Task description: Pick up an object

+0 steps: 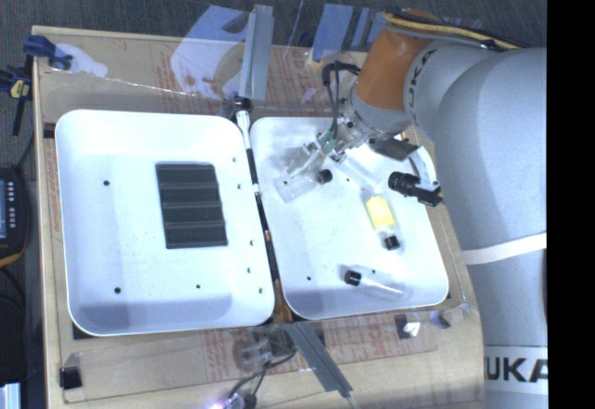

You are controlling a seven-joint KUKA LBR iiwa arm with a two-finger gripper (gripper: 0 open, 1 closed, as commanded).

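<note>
On the left, a white bin (84,212) holds a flat black ribbed block (191,204), lying near its middle; just beside it, across a narrow seam, sits the second white bin (307,286). In the upper part of this right bin a clear plastic piece (299,177) lies tilted, with a small black cap (323,177) at its right side; the gripper (331,146) hangs just above and right of it, close to touching, though whether the fingers are apart or closed, or have hold of anything, cannot be told from here. Farther right lies a yellow tube (379,212) with a dark end; below it, near the front wall, a clear tube (372,280) with a black cap rests flat; the grey arm (483,147) with its orange band (386,72) fills the right side.
</note>
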